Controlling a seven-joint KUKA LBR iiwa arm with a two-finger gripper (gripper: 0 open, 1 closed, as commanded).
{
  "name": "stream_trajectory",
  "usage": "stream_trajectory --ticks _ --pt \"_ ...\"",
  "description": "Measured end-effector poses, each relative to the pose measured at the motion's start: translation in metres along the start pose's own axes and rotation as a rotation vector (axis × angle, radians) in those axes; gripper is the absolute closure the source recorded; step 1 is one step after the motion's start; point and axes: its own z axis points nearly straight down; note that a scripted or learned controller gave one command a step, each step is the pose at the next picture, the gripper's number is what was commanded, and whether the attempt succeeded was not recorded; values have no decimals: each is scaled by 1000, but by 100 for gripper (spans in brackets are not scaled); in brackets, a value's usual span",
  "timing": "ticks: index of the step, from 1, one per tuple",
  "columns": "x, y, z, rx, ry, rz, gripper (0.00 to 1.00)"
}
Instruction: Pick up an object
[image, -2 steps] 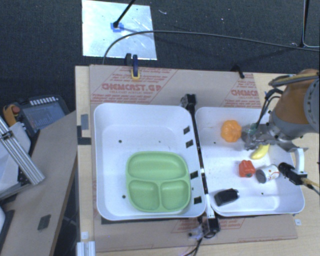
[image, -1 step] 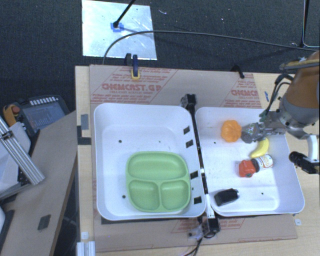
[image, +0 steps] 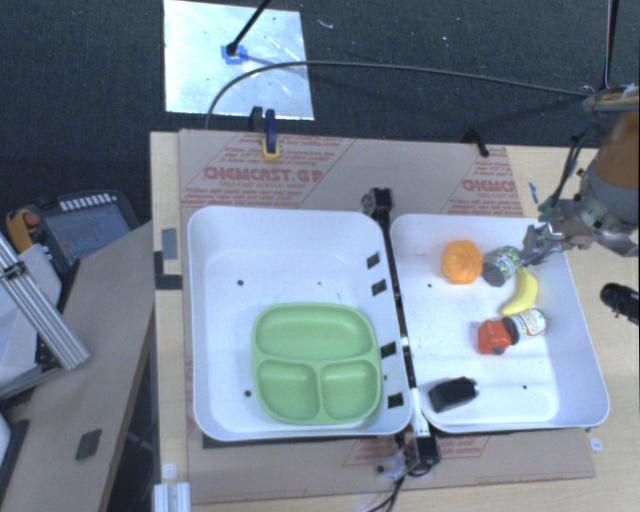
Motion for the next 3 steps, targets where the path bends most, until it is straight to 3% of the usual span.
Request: stream_trajectory --ticks 1,3 --pt "58 2 -4 6 5 -5 100" --pt "167 -20 -5 6 5 -6 100"
